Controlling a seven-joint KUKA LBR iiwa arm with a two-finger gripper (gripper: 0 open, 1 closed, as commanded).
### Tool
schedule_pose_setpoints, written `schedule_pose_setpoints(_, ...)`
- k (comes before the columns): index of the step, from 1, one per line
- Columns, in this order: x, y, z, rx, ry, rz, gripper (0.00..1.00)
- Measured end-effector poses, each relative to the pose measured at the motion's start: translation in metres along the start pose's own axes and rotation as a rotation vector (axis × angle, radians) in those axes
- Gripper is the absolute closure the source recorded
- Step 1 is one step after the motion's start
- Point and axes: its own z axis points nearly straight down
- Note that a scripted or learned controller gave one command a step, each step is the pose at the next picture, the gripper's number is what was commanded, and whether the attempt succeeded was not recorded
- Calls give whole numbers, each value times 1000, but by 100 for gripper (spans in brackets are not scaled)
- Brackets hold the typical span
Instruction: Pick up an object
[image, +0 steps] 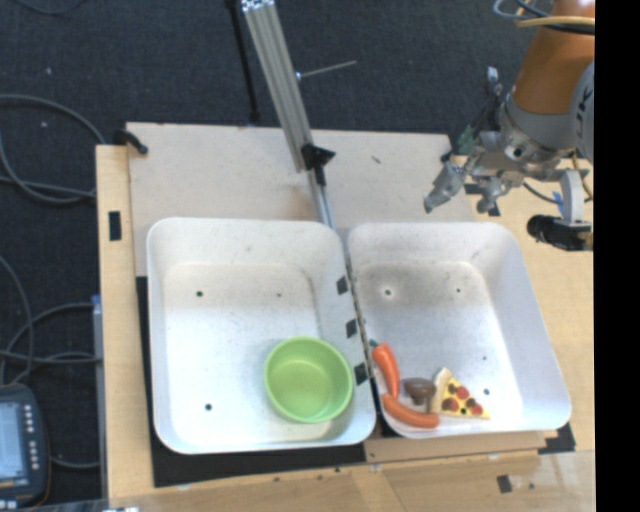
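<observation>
Plainly nothing in hand yet. Gripper (464, 197) with fingers spread and nothing between them, hanging above the bench (200, 165) just beyond the far right corner of the right bin (528, 290). Pointed down and tilted a little toward the bins, with the grey wrist and orange band rising behind it to the upper right.

Well apart from every candidate. Nearest the hand, only bare floor in the far half of the right bin. Along that bin's near edge, a tight cluster: an orange toy carrot (386, 366) by the left wall, a reddish toy sausage (409, 412) lying beneath it, a small brown piece (420, 389) too indistinct to name, and a toy pizza slice (459, 398) to the right. In the left bin (165, 300), a green bowl (308, 378) alone at the near right corner.

For a clean pick, probably best to choose the pizza slice or the bowl's rim — freer sides than the carrot, which is crowded against the wall. Travel high over the bin's rim, descend straight down, keep the fingers wide until astride one item, and close across its narrow side. Beware of pinching two neighbours at once in that cluster.
</observation>
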Motion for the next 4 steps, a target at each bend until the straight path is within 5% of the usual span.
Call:
schedule_pose_setpoints(1,-1,0,0,0,-2,0,0)
schedule_pose_setpoints(4,5,-3,176,5,-2,1,0)
